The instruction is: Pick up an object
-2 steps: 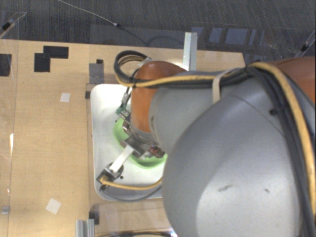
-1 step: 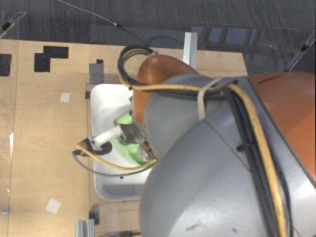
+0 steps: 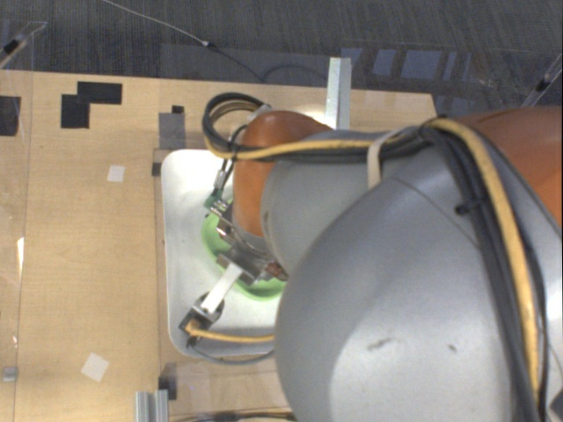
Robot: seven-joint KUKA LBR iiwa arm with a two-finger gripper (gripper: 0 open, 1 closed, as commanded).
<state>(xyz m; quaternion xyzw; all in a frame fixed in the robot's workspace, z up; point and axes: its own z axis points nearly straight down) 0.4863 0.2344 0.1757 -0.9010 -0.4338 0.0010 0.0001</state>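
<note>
The gripper (image 3: pixel 244 255) is hanging low over the green object (image 3: pixel 255 290), and I cannot tell whether it is open or closed. The object is lying in the white bin (image 3: pixel 183 209), which is sitting on the wooden bench (image 3: pixel 88 262) under the grey arm (image 3: pixel 413 288).

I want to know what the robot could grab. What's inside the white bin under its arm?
A bright green thing peeks out inside the white bin. The arm covers the rest of it and most of the bin.
</note>
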